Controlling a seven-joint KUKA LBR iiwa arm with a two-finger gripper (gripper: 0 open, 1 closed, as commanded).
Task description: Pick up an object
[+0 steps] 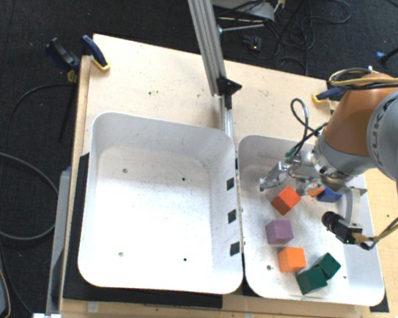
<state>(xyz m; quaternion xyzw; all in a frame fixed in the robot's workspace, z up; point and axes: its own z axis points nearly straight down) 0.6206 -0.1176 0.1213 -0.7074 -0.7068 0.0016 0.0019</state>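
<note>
The gripper [284,181] hangs low in the right bin [358,286], toward its far left corner, just above an orange block [286,199]. The jaws seem slightly apart with nothing clearly between them, though the view is too coarse here to be sure.

To do this step well, the fingers should straddle the orange block squarely, drop until they flank its sides, then close and lift straight up.

Room is fair. A purple block [278,232] lies just nearer along the bin's middle, apart from the orange one, so a straight descent should not nudge it. A second orange block [291,259] and two green blocks [319,273] cluster near the front edge, well clear. The bin's left wall is close, so sideways drift that way risks a scrape. The left bin [114,131] offers open floor.
</note>
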